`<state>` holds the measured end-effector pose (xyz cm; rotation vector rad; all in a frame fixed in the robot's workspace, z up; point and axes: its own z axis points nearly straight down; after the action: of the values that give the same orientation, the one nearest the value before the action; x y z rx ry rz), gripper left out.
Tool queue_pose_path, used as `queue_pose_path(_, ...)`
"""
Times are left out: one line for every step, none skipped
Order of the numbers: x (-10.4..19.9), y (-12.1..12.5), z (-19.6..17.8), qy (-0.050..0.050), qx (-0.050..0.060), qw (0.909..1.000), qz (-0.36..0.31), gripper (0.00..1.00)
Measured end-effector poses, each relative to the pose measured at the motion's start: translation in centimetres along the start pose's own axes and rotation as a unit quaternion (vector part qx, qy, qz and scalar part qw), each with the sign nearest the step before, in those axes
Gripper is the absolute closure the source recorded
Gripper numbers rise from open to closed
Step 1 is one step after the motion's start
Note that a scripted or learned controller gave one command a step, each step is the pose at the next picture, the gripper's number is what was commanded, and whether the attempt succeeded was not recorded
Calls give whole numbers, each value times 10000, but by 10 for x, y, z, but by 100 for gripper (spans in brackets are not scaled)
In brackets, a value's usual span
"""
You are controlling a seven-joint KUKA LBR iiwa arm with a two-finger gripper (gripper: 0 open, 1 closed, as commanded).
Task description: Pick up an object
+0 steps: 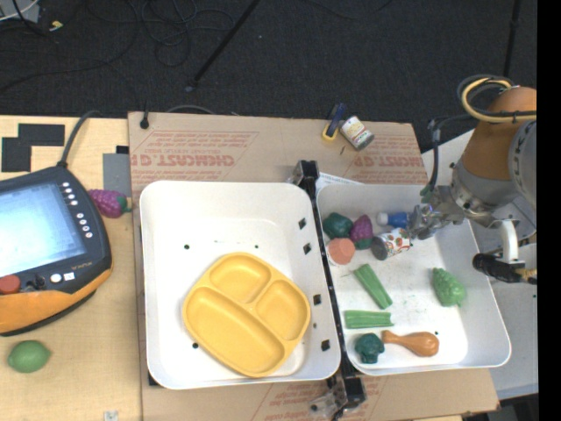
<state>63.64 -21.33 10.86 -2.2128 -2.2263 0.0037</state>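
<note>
If you start at the far left of the bench, well away from the left bin [175, 209], there's a control pendant [44, 235] with a lit screen and an orange underside, and a green lime-looking ball [29, 356] sitting just below it. A small purple grape bunch [107, 202] lies just off the left bin's upper left corner. Inside that bin is a yellow divided plate [247, 312], sitting toward the lower right part of it and turned at an angle.

Past the black clips where the left bin meets the right bin [478, 323], the toys are all packed in. Closest to the divider there's a dark green lump [337, 226], a purple one [361, 231] touching it, and a pinkish-orange ball [341, 252] just below. Then a green stick [373, 287], a flat green strip [368, 319], a dark broccoli piece [369, 347] and an orange drumstick thing [414, 343] right beside it. A green leafy toy [448, 287] sits further right.

Behind the left bin's far right corner, a small can [356, 132] lies on the cardboard.

The gripper [419, 226] is down near the right bin's upper area, right by a small red-and-white object [397, 244] and a dark grey one [379, 248]. Honestly can't tell whether it's gripping anything or how its grip stands, too small and cluttered there.
</note>
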Motion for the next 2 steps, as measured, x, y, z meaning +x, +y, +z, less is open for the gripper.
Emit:
queue_pose_path(-1,0,-10,0,3,10000,-1,100)
queue_pose_path(-1,0,-20,2,5,10000,-1,100)
